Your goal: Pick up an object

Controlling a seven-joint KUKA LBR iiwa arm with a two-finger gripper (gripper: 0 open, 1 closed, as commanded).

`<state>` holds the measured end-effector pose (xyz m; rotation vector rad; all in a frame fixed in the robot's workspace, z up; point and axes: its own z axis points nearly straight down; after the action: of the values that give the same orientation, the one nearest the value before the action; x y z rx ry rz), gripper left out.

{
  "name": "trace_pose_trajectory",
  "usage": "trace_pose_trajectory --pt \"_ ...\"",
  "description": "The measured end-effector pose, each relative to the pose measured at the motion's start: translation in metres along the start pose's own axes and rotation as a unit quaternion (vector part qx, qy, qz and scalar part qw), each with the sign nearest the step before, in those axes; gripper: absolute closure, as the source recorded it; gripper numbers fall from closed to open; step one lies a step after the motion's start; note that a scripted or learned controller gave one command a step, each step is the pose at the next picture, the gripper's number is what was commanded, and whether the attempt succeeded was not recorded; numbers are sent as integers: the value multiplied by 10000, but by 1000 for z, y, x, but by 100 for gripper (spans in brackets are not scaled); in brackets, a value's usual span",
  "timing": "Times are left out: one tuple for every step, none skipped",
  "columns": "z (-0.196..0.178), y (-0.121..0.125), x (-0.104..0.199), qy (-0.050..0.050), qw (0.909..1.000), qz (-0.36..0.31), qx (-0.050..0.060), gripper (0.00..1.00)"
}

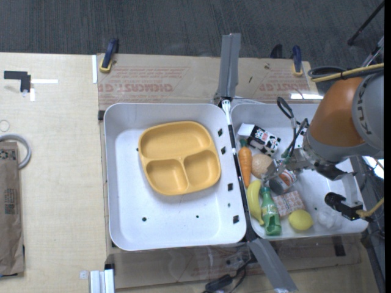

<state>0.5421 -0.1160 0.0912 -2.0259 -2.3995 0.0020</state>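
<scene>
Camera view shows the gripper [282,171] low in the right bin [317,232], at the centre right of the frame. It is among the objects, near a beige round item [261,164] and a carrot [245,163]. Whether it is open or shut, I cannot tell. A banana [253,201], a green bottle [269,212] and a lemon [300,220] lie below. A yellow divided plate [179,157] sits in the left bin [122,224].

Yellow divided tray [179,157] in left bin [122,224]; hand [282,171] low over right bin clutter [272,203].
</scene>
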Motion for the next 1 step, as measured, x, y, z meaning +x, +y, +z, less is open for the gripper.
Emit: trace_pose_trajectory --pt "0 -24 12 1 9933 1152 -3 0"
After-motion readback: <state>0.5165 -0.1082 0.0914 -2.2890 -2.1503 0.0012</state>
